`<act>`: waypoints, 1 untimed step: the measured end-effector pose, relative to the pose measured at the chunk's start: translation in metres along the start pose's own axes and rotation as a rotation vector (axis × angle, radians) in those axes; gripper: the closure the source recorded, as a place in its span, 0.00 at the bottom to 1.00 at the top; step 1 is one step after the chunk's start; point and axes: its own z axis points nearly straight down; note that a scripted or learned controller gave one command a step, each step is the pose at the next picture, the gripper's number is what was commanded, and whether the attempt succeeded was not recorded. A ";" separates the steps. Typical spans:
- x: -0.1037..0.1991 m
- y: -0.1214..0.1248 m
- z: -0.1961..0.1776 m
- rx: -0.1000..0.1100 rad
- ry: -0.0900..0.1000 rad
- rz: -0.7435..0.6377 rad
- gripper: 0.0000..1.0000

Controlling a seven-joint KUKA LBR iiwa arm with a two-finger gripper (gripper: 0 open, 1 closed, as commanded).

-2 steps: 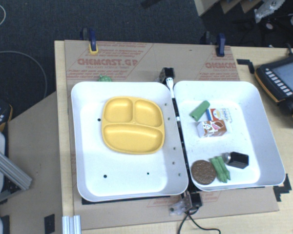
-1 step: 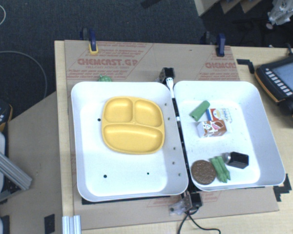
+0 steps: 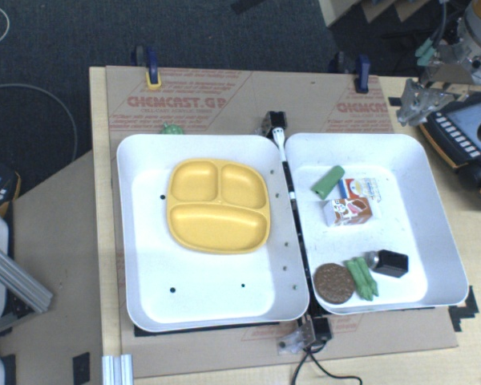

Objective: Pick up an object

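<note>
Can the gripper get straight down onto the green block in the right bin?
Probably yes. The green block lies uncovered near the back of the right bin, apart from the small carton beside it. The gripper sits beyond the bin's back right corner.

Two white bins (image 3: 136,215) — one yellow tray (image 3: 219,206), two green pieces (image 3: 329,182), one carton (image 3: 350,207), one brown disc (image 3: 334,283).

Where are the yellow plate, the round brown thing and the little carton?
Yellow plastic divided plate (image 3: 219,207), camera view, centre ridge.
Round brown disc (image 3: 333,283), camera view, middle of its top.
Small red-and-white carton (image 3: 351,202), camera view, middle of its printed face.
</note>
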 end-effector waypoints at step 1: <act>0.006 -0.059 -0.112 -0.032 -0.004 -0.004 1.00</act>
